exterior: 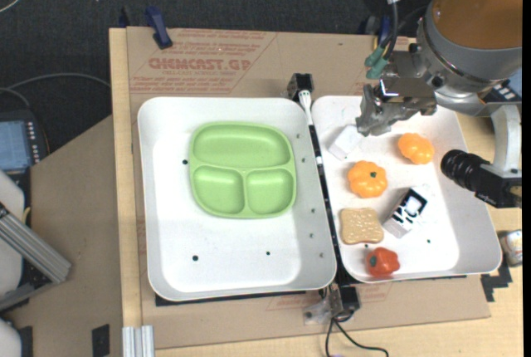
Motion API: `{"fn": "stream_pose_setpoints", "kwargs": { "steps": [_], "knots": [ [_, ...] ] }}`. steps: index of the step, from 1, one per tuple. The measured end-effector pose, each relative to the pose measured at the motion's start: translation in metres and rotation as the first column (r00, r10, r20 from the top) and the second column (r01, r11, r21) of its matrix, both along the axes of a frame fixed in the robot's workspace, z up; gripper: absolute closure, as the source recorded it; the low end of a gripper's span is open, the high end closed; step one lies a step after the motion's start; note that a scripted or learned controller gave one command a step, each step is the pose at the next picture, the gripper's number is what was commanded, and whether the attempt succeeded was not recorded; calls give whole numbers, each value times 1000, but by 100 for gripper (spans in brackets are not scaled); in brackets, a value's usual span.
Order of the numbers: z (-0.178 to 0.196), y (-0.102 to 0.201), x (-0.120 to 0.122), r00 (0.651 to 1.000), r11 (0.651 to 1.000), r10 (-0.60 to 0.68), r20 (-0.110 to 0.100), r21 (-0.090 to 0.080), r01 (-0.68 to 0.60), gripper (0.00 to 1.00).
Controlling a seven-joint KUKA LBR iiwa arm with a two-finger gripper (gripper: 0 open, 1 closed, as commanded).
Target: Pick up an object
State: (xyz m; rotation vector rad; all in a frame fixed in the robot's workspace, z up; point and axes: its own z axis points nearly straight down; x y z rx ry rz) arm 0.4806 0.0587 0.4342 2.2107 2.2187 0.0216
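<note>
Lying nearest at the lower edge of the right shallow white bin, a small red tomato-shaped toy is sitting just below a tan toast-slice toy. Beside the toast, a black-and-white block is resting tilted; its markings are too small to read. An orange pumpkin-shaped toy is sitting mid-bin, and a rounder orange fruit toy is lying up and to the right of it. A pale white scrap is blending into the bin floor, its shape hard to make out. The two-finger gripper is hanging over the bin's upper part, beside that scrap; whether it is gripping anything cannot be told. The left shallow white bin is holding a light green three-compartment plastic tray. The grey-and-orange arm is being cut off by the frame's top and right edges.
</note>
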Motion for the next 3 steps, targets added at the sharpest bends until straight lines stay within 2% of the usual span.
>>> {"fn": "stream_pose_setpoints", "kwargs": {
  "steps": [1, 2, 3],
  "knots": [
    [-38, 52, -2, 1000, 1000, 1, -22, -3, -1, 100],
    [-25, 124, -2, 1000, 1000, 5, -13, 0, -5, 100],
    [-42, 92, -2, 1000, 1000, -7, -20, -4, 7, 100]
  ]
}}
